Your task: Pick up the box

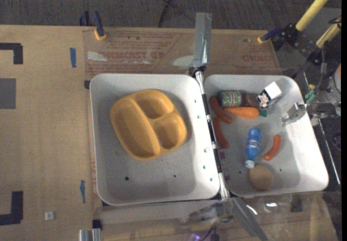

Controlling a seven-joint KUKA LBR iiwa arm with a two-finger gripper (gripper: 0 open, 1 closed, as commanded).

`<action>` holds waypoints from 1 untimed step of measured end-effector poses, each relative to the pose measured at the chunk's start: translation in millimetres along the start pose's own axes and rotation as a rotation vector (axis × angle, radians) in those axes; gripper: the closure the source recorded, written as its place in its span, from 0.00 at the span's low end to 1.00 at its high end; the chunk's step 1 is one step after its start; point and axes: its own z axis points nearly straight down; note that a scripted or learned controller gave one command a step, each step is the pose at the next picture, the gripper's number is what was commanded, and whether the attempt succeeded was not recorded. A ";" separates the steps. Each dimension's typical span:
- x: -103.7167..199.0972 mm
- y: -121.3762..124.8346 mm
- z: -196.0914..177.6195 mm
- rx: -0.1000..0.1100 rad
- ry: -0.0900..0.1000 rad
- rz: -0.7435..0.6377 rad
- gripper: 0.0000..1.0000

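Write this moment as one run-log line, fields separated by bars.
phase: approach | gripper: right bin's right edge, holding nothing | box: right bin, top, beside carrot | picked: no

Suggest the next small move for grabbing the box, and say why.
Probably shift the gripper a little toward the far edge of the right bin and toward the divider, until it is over the box. The gripper sits at the bin's right wall, apart from the box, which lies near the far corner beside the can and carrot.

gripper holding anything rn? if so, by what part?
Nothing held. The tool sits over the right bin's right rim, apart from the box.
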 end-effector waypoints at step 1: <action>36.2 21.7 -36.0 -0.003 -0.002 -0.100 0.00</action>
